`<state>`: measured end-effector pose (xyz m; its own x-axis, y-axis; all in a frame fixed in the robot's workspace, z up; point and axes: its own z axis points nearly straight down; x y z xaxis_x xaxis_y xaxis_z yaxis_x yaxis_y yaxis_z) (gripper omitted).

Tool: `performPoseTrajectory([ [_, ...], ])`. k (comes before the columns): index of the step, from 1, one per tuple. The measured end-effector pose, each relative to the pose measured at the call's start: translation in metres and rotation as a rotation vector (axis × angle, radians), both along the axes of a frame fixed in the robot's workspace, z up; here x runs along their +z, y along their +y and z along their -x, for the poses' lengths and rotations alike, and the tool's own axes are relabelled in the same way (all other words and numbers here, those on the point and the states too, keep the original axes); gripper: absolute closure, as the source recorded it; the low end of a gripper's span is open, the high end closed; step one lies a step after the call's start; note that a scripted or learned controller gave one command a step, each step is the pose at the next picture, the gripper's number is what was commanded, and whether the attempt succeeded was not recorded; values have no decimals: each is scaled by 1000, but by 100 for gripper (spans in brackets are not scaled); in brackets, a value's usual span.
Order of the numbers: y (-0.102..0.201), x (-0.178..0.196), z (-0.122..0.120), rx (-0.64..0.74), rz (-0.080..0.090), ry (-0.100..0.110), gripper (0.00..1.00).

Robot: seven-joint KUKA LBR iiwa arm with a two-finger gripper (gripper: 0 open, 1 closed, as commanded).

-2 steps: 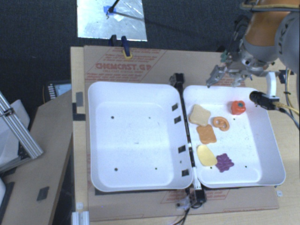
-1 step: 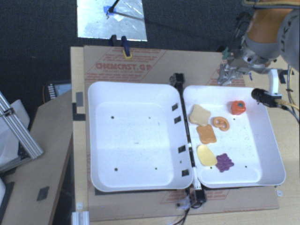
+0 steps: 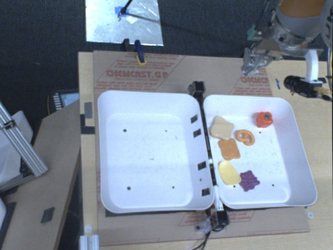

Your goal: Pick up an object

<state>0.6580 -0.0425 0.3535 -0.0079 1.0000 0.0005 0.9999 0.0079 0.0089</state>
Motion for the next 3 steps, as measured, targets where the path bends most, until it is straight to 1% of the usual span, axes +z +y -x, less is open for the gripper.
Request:
performPoseTrajectory([
  [1,19,145,-11,-1,1,-7,100],
  [2,78,183,-9,-1,0,4,100],
  [3,141,95,-10,2,-1,14,100],
])
